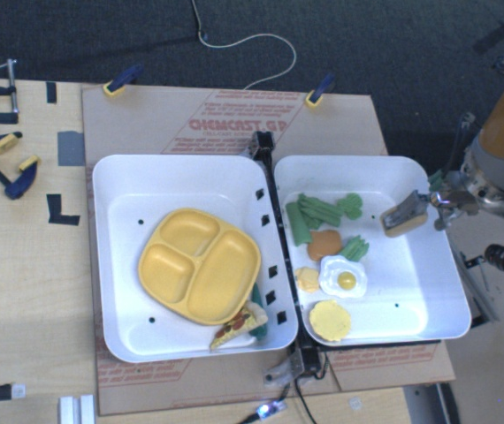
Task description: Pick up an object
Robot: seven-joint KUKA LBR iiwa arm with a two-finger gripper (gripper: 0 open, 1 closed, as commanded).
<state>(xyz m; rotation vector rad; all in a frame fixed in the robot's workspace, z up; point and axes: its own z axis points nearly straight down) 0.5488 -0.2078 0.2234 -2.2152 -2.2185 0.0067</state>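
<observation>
gripper (pixel 406 213) sits over the upper right part of the right bin (pixel 429 299), near its right wall; whether it is open or closed cannot be told from this angle, and nothing shows as held. toy food lies well to its left in that bin: green beans (pixel 309 213), broccoli (pixel 351 205), brown patty (pixel 325 242), a leafy green piece (pixel 355 249), fried egg (pixel 343 278), small yellow piece (pixel 308 279), round yellow piece (pixel 330 320). left bin (pixel 115 237): yellow divided plate (pixel 199 265), pizza slice (pixel 241 325) touching the plate's lower right edge.
</observation>
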